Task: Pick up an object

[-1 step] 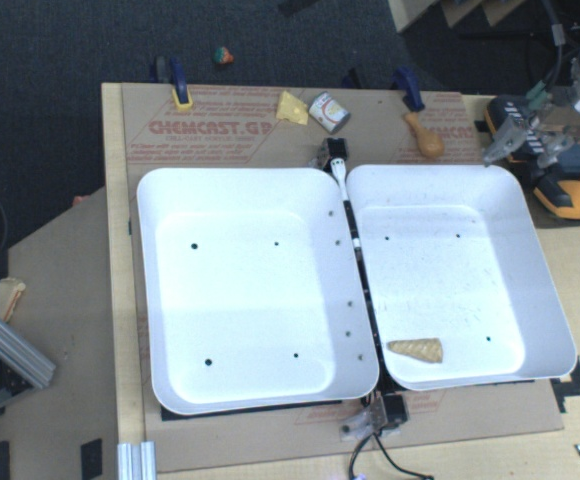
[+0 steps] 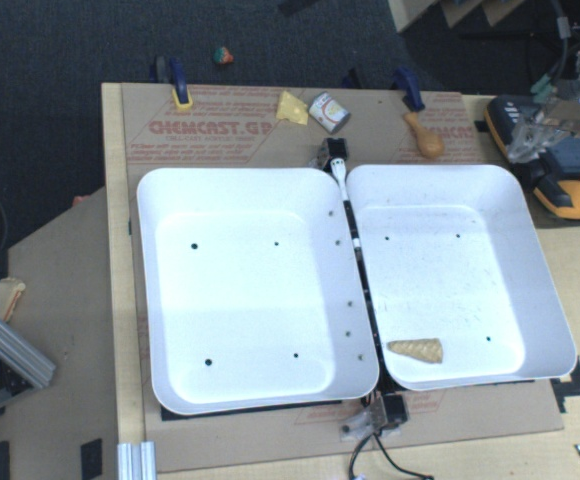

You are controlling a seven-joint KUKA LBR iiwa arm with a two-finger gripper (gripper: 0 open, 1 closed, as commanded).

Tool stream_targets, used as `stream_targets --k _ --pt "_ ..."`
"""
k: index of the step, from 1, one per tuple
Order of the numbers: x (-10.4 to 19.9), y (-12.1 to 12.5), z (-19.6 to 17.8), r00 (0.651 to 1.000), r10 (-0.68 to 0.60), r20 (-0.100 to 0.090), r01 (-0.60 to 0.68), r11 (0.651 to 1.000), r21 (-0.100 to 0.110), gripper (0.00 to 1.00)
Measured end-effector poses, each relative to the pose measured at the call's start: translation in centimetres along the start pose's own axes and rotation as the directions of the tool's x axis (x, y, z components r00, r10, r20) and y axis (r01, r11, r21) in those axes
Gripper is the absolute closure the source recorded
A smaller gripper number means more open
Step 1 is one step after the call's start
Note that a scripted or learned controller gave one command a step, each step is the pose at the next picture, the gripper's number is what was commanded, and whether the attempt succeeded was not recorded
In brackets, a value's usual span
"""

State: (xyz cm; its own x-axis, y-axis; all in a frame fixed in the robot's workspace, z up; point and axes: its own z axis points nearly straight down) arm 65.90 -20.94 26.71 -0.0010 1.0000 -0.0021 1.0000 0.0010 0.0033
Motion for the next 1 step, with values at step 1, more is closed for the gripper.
stream_targets --k 1 --pt "-1.5 -4.29 -8.22 1.0 0.003 0.003 -0.003 1.0 -0.007 1.0"
